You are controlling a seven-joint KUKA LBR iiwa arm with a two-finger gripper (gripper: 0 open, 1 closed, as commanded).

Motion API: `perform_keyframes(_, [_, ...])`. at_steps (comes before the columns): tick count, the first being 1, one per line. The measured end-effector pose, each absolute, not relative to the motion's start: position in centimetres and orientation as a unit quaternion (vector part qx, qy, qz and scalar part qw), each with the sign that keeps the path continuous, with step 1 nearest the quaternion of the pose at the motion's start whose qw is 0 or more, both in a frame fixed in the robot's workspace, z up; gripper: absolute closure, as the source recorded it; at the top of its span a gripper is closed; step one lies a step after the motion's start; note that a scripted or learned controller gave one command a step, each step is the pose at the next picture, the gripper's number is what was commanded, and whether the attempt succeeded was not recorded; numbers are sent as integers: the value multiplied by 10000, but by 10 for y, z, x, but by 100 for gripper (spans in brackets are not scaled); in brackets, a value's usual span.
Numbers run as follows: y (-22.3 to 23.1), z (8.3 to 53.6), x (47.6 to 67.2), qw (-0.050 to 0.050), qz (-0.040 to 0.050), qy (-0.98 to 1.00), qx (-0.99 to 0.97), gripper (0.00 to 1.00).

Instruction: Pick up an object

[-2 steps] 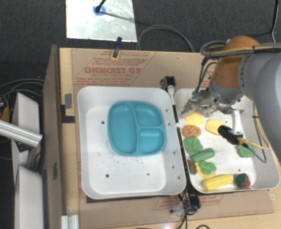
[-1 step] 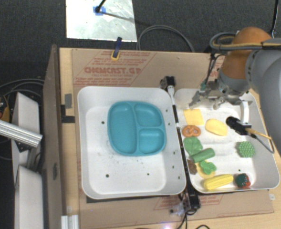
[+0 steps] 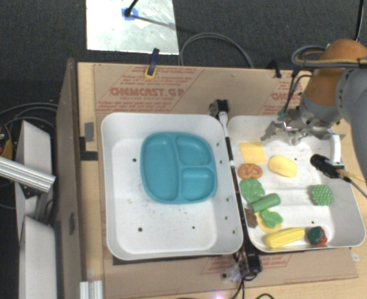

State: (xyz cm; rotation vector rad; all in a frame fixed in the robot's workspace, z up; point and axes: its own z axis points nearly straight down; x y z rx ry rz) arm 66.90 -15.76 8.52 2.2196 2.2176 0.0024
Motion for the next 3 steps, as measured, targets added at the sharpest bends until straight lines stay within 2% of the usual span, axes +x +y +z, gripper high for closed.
perform_keyframes(1, [-164, 86, 670, 22, 10, 7073, 7069, 0])
perform_keyframes(2, [-164, 98, 671, 40, 22, 7080, 7062, 100])
perform_keyframes(3, [-122, 236, 672, 61, 51, 7102, 7040, 100])
